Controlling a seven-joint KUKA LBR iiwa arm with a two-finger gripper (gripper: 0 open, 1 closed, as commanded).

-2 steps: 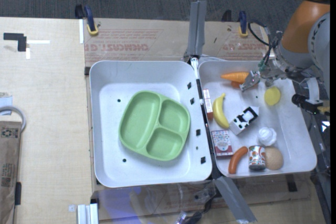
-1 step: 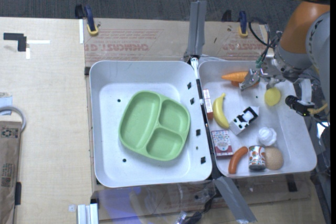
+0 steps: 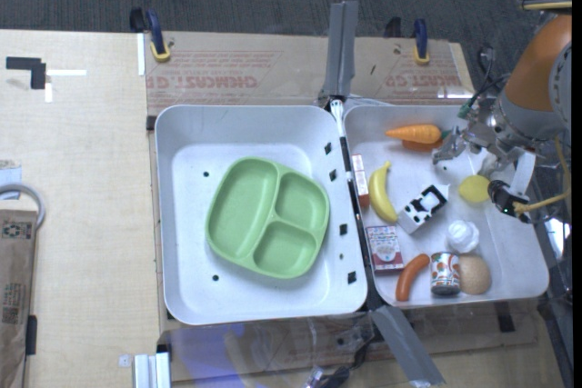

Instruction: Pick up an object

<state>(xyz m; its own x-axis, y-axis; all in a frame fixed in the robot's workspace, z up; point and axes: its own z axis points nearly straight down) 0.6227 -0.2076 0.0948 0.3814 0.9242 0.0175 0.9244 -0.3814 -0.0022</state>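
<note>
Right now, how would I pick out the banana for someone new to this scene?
Look in the right bin, along its left side. The banana lies lengthwise beside a small red carton; it is the one long, curved yellow thing, unlike the round lemon.

brown paper bag point(image 3: 13, 277) cut by left edge, arm point(image 3: 546, 77) cropped right
</note>
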